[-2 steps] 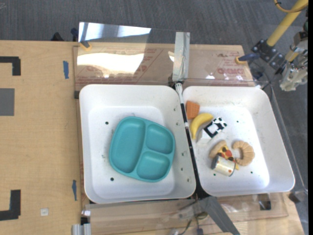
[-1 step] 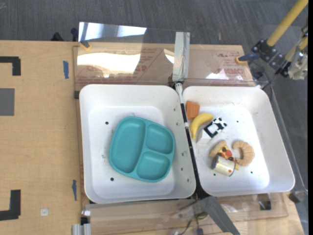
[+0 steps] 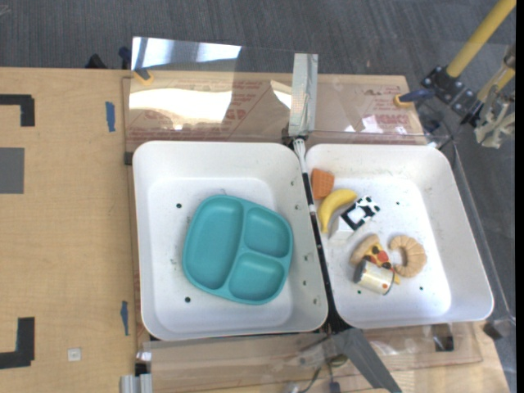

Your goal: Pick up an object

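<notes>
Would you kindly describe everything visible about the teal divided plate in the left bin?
The teal divided plate looks like smooth matte plastic, a rounded square with raised ridges splitting it into three compartments: one large along its left side and two smaller on the right. It lies flat, rotated slightly, near the middle of the left bin's floor, touching no other object, with nothing in its compartments.

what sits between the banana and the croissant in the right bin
In the camera view, between the banana and the croissant lie a black-and-white block and, lower down, a pizza slice toy.
</notes>
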